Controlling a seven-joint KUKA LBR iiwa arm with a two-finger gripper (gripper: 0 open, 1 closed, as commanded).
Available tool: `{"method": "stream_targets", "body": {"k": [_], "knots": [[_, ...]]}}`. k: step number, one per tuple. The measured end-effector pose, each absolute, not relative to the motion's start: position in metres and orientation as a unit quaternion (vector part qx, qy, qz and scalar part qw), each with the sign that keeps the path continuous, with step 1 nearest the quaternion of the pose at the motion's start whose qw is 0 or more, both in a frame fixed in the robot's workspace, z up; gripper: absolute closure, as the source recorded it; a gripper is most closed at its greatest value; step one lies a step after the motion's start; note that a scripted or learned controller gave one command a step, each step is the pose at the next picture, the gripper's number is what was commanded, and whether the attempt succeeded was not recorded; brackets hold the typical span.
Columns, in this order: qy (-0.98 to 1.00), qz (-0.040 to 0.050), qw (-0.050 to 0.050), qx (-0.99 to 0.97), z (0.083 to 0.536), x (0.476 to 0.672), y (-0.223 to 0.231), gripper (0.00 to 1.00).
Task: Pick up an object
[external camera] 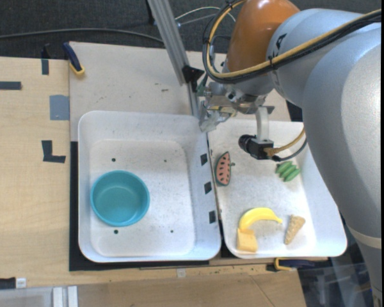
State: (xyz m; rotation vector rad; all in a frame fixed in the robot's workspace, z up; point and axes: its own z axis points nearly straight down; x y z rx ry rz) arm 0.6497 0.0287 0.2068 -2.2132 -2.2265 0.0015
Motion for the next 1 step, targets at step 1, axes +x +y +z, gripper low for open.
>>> {"method": "stream_targets", "body": {"k": [1], "knots": [[-0.71, -0.0009, 0.001, -0.704, 0.2255, 0.6469, 0.0874, 1.0]]}}
